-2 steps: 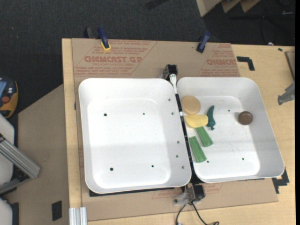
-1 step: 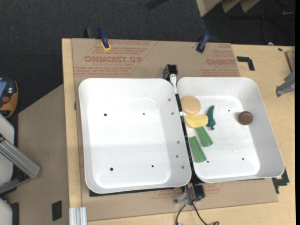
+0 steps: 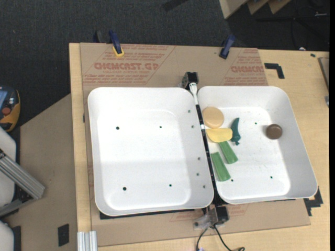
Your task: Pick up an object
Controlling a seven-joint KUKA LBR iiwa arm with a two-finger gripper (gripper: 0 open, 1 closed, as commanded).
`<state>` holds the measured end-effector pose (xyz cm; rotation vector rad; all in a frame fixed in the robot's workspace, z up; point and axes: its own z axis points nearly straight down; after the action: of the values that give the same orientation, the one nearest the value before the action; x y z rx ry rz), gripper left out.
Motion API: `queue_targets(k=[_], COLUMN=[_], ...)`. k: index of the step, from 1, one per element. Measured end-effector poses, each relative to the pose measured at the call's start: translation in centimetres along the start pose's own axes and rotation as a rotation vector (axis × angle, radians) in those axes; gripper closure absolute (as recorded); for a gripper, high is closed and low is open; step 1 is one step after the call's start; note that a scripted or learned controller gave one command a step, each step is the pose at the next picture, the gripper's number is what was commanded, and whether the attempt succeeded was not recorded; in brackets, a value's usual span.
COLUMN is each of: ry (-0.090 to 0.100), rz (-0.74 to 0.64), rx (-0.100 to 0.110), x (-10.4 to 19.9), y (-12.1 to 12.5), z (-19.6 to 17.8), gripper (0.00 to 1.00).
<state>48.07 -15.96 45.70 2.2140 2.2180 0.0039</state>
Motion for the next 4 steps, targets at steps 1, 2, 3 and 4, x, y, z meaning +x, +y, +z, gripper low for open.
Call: queue_targets(k=[1, 2, 3, 4], ry=[0.001, 0.009, 0.005, 0.003], rz=[0.003, -0.005, -0.007, 0.002], rx=[0.003, 0.023, 0.002, 0.005], x=[-0.7, 6.7, 13.9, 13.4], y=[-0.1, -0.3, -0.1, -0.1], z=[-0.3, 14.2, 10.9, 11.0], gripper=[1.0, 1.0, 1.0, 0.0])
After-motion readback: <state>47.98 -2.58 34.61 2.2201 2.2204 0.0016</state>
